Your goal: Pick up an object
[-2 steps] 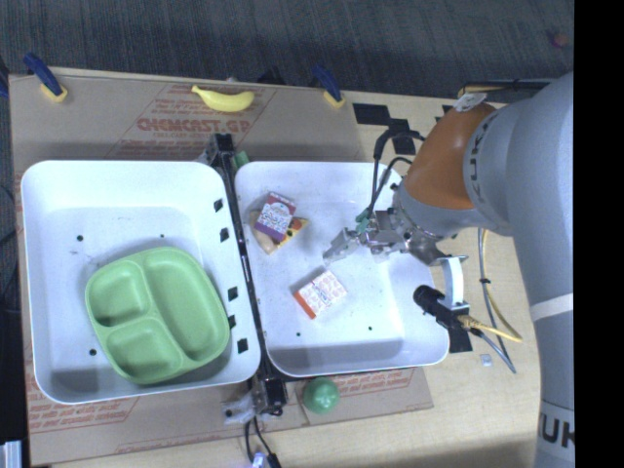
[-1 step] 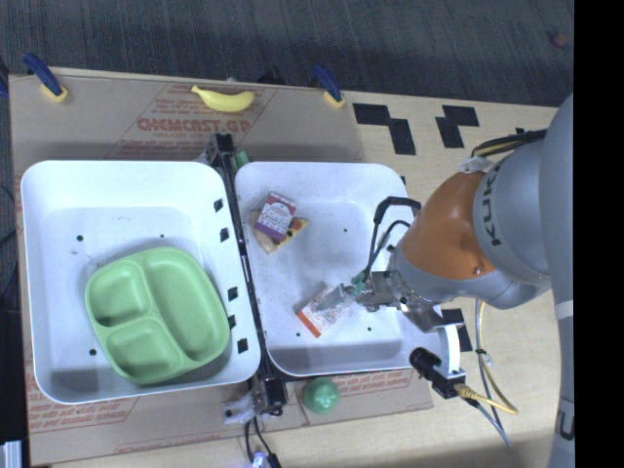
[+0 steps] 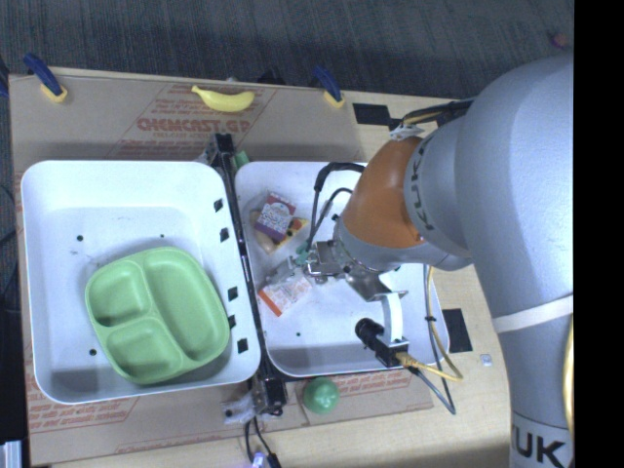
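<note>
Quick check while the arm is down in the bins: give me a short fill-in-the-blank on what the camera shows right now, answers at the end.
1. The green divided plate lies in the ____ bin.
2. The yellow banana lies on the cardboard beyond the bins, while the green ball sits on the ____ side of them.
3. The end effector hangs over the ____ bin, close to the clear packet.

Missing words: left; near; right

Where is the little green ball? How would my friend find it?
Start at the right white bin, the one the grey arm reaches into. Look just outside its near edge, on the brown cardboard. The green ball sits there, small and round, unlike the big flat green divided plate in the left bin.
</note>
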Robot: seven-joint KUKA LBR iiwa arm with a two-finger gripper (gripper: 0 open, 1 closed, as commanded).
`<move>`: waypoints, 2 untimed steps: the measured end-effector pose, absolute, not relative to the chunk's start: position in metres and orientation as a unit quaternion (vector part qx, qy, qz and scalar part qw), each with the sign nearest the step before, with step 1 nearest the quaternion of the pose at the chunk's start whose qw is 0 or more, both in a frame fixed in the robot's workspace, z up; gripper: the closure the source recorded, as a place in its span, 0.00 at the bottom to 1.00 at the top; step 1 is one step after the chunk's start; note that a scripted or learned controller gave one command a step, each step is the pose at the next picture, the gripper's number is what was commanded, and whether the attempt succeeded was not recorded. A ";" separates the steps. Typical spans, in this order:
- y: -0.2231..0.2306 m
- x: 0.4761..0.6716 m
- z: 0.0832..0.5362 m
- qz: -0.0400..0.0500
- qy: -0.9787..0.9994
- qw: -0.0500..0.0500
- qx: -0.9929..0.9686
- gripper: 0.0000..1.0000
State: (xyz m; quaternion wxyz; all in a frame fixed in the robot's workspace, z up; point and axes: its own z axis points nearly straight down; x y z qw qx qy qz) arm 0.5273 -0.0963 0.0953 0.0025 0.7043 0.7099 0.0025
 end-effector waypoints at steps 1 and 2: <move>-0.099 0.528 0.107 0.001 0.710 0.005 0.704 1.00; -0.186 0.500 0.253 0.000 0.709 0.003 0.705 1.00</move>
